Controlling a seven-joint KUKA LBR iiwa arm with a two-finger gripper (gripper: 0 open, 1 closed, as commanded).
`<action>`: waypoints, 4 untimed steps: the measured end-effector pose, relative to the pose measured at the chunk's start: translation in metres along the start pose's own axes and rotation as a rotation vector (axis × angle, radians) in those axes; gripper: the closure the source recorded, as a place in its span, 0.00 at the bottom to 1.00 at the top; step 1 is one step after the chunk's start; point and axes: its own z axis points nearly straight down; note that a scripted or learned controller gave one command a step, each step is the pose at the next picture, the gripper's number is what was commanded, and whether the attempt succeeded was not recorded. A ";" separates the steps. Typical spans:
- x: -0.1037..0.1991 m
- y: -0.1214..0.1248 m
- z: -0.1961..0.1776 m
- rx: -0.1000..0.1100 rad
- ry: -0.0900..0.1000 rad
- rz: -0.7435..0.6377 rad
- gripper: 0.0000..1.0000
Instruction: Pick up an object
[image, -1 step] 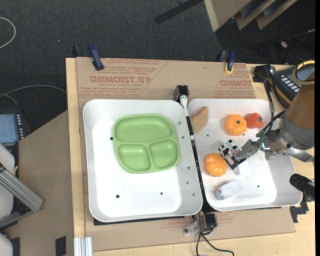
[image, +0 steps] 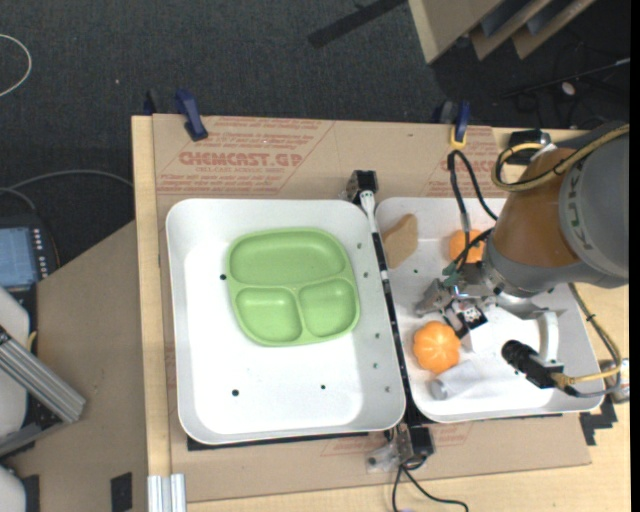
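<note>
camera view, jaws (image: 458, 305) above tangerine (image: 437, 346), bread slice (image: 401, 240) near

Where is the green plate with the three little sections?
The green plate lies in the left white bin, toward its upper middle, across the divider from the orange fruit in the right bin.

You see a divided tray (image: 293, 285) in the left bin (image: 200, 390); the right bin (image: 500, 400) holds a round fruit (image: 437, 346) beneath the gripper (image: 455, 300).
</note>
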 end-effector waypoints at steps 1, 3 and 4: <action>0.009 -0.034 -0.007 0.007 0.004 0.006 0.00; 0.075 -0.070 -0.113 0.007 0.004 0.005 1.00; 0.112 -0.043 -0.276 -0.011 0.007 -0.001 1.00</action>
